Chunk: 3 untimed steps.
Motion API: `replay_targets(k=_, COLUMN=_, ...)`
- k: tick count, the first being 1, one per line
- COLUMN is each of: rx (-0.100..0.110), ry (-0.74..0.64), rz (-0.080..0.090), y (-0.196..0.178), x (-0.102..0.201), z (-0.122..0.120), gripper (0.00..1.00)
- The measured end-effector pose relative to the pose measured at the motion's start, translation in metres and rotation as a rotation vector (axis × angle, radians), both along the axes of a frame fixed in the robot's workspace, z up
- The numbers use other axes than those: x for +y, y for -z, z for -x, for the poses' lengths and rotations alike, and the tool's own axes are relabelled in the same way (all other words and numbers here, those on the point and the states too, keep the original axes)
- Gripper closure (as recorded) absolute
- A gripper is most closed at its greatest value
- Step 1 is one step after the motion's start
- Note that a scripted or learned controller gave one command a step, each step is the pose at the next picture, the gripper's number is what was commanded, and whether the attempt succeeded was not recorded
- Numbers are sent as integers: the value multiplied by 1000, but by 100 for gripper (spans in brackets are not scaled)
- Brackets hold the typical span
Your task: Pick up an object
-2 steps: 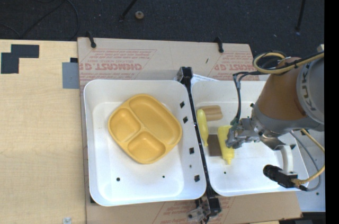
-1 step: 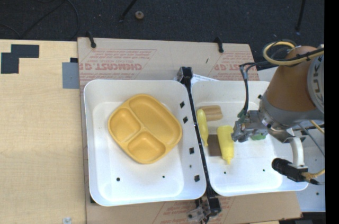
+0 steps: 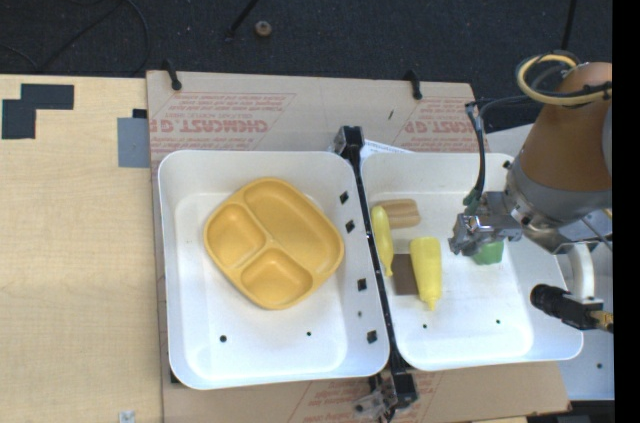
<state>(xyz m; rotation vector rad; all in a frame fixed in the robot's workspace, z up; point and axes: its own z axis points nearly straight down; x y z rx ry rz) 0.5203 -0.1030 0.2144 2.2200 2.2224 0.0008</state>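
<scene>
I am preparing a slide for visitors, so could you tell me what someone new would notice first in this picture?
The large yellow divided tray in the left bin stands out first. Next comes the grey and orange arm reaching into the right bin from the right, its gripper down beside a small green object. Near the divider lie a yellow corn cob, a banana and two brown pieces.

The right bin [image 3: 500,351] has bare floor toward six o'clock and along its twelve o'clock wall. Its nine o'clock side is crowded: a yellow bottle [image 3: 428,271], a brown block [image 3: 404,275], a tan piece [image 3: 399,213] and a yellow strip [image 3: 382,237] against the divider [image 3: 368,251]. The arm [image 3: 560,161] blocks three o'clock, over a green object [image 3: 489,253].
</scene>
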Motion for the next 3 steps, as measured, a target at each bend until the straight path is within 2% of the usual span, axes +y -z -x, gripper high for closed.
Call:
replay_targets(k=1, rx=5, ry=-2, rz=-2, y=6, x=48, z=4, gripper=100)
replay_targets(k=2, rx=3, ry=-3, rz=-1, y=-7, x=99, z=-3, gripper=100)
replay_targets(k=3, rx=5, ry=-5, rz=-1, y=-2, x=158, z=-8, gripper=100)
